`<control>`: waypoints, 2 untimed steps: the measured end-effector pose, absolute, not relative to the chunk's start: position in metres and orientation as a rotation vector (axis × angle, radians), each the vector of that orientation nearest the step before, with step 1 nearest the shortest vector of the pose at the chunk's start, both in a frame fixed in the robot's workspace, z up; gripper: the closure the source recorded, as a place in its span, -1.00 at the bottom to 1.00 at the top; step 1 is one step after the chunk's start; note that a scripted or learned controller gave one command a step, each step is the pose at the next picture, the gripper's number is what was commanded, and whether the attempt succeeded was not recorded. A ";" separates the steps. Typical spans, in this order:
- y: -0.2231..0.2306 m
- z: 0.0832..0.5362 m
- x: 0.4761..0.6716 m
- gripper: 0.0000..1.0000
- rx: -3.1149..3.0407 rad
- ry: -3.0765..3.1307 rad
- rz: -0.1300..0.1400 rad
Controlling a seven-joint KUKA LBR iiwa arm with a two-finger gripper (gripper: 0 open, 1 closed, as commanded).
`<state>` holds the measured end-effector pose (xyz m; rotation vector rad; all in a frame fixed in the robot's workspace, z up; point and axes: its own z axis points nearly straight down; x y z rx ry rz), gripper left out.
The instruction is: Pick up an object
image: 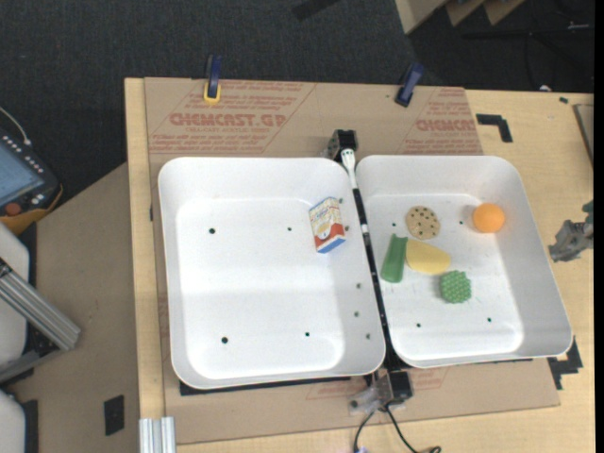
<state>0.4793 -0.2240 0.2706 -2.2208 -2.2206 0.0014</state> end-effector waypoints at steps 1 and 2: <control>-0.224 0.280 0.480 1.00 -2.223 -2.225 -0.001; -0.224 0.267 0.479 1.00 -2.221 -2.220 0.002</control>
